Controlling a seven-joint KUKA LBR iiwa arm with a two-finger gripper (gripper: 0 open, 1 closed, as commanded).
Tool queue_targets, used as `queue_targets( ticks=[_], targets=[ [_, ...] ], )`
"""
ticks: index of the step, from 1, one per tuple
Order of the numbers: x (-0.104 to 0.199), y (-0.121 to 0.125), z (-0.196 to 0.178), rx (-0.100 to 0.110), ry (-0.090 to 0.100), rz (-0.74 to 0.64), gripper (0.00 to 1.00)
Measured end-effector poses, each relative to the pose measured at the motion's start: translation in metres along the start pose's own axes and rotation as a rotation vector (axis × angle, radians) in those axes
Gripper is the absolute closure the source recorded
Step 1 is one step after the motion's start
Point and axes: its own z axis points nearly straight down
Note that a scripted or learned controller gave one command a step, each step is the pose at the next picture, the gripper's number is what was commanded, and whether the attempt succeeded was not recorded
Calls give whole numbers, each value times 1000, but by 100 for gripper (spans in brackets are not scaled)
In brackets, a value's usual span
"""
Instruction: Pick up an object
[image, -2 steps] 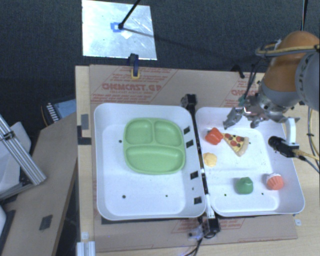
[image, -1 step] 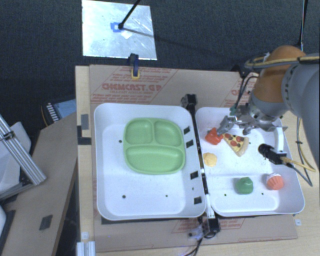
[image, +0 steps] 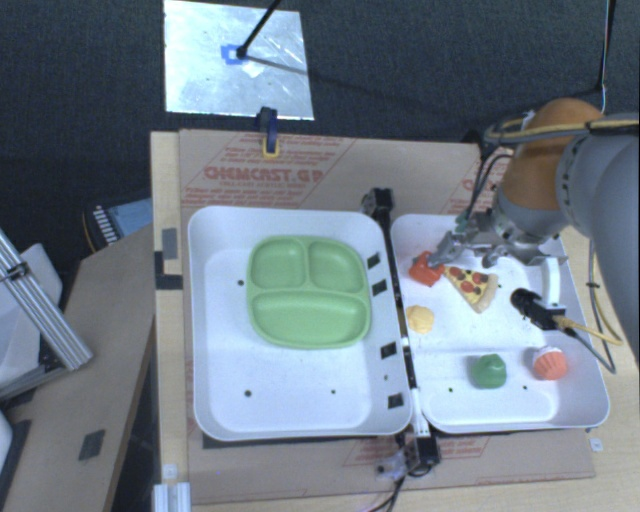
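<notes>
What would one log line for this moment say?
tool low in right bin | beside red block, pizza slice | nothing lifted
</notes>
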Motion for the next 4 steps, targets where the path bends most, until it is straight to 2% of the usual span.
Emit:
queue_targets(
  ticks=[1, 2, 3, 4],
  targets=[
    [0, 0, -8, 1, 1, 1, 100],
    [1, 1, -53, 16, 6, -3, 100],
    [0, 6, -97, 15, 6, -4, 100],
    [0, 8, -118, 18, 6, -4, 100]
  ],
)
